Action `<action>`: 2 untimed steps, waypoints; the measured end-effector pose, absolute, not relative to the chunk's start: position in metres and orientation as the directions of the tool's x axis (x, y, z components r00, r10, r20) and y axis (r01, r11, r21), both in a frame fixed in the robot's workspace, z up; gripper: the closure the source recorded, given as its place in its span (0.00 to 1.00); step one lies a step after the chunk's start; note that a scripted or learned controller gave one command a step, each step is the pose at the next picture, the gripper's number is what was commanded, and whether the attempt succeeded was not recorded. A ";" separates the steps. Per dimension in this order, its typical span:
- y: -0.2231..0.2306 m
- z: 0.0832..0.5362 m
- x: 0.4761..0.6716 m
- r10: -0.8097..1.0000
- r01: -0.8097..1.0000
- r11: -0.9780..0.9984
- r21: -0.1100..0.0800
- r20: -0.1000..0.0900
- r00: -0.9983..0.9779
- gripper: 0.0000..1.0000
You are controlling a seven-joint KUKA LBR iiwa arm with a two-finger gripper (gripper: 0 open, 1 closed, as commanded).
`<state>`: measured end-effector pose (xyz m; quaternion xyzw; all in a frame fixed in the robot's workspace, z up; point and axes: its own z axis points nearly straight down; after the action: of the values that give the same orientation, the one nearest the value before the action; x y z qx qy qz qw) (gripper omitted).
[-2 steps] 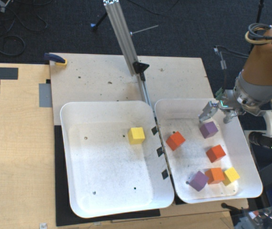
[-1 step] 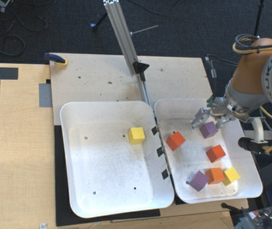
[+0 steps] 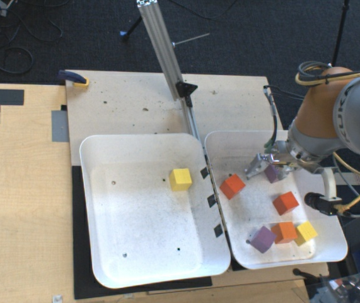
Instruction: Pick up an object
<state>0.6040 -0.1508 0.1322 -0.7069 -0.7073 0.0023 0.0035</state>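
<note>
Nearest the camera, at about five o'clock in the right bin, three small cubes sit bunched together: a purple cube, an orange cube touching it, and a yellow cube pressed against the orange one's far side. Just beyond them, toward the bin's centre, a red cube stands alone, with open floor all around it. At nine o'clock in the same bin, near the dividing wall, a second red cube sits turned on the diagonal.

Across the divider, the left bin holds one yellow block, at about two o'clock of its floor.

Farther back, at twelve o'clock in the right bin, the end effector hangs low over the floor with its fingers spread apart and nothing between them. A small purple block lies just beside it, partly hidden by the metalwork.

All the pieces look like light, rigid blocks with flat faces, unlikely to crush or deform; the likely hold is across two opposite flat sides. By that judgement the lone red cube is the easier target, while the bunched three leave little room for fingers.

Behind both bins the pale tabletop carries a slanted aluminium mast.
</note>
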 end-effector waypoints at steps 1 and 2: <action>-0.150 0.091 0.605 1.000 1.000 -0.002 0.000 0.000 0.002 0.00; -0.151 0.101 0.604 1.000 1.000 -0.008 -0.002 0.001 0.008 1.00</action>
<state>0.6041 -0.1514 0.1009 -0.7098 -0.7044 0.0003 0.0011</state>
